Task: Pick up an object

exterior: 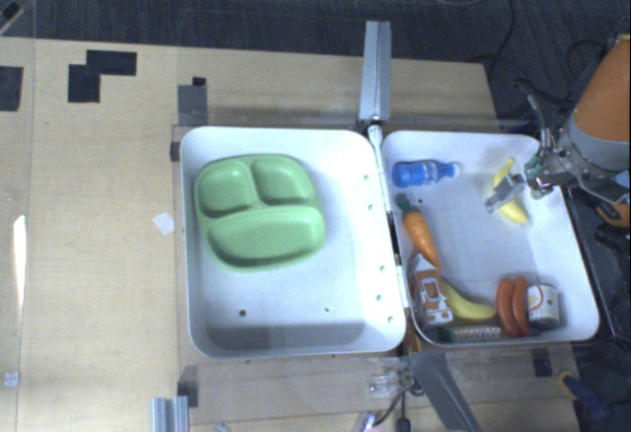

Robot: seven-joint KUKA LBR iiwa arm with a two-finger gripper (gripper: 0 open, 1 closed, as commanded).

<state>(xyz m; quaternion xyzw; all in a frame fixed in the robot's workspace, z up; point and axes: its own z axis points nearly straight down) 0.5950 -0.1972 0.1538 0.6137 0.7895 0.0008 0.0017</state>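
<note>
Camera view puts your likeliest target, a small yellow object (511, 207), toward the far right corner of the right bin (572, 272), lying on the bin floor with the gripper (515, 185) right over its far end. You cannot tell from this slant whether the claw is spread or closed, nor whether it touches the yellow piece or only hovers above it, so do not count anything as held. The step in hand reads as the approach or descent onto that piece, with the lift yet to come. Your next move calls for centring over the yellow object, closing on it squarely, then rising straight up; it lies near the bin's right wall, so watch for a bump there. Left of it, along the far side, a blue bottle (424, 172) lies on its side, well apart. An orange carrot (421, 235) runs down the bin's left edge, and at the near side a banana (465, 302), a small carton (428, 294) and orange rings (513, 305) crowd together. Beyond the divider, the left bin (286, 322) holds a green divided plate (260, 209).
</note>
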